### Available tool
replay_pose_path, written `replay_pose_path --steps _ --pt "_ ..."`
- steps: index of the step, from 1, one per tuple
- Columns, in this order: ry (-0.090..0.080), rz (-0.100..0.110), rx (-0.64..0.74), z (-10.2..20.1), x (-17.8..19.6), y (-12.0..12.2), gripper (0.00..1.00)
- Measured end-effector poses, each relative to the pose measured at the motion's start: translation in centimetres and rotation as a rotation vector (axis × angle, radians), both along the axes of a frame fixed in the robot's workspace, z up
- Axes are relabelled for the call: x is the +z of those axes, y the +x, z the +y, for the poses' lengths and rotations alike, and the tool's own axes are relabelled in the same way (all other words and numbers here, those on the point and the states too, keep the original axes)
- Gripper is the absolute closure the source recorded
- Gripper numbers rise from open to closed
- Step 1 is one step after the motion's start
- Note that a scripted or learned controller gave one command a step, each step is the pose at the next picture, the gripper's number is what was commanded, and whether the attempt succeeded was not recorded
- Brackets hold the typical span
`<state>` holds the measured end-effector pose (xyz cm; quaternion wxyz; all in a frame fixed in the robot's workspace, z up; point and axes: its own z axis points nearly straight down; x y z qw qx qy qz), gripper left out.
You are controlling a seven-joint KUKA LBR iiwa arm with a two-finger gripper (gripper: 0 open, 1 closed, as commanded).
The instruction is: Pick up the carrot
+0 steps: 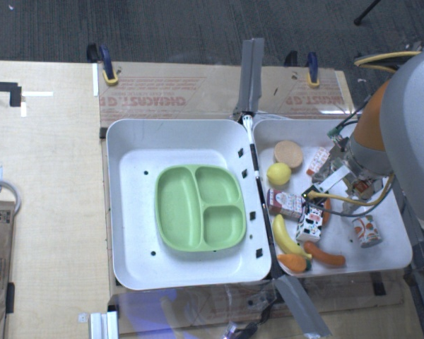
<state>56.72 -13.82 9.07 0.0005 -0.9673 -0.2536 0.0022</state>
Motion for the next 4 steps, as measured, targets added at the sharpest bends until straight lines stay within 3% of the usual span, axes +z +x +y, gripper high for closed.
replay_pose_path --steps 1,2,3,4 --pt "0.000 0.006 0.004 0.0 0.8 -0.1 1.00" --pt "-0.002 -0.001 -0.139 4.8 16.6 -1.3 1.00" --pt "0.000 0.002 0.109 9.7 15.0 -0.1 1.00" --pt "0.002 0.001 0.367 14.8 15.1 -5.5 1.00"
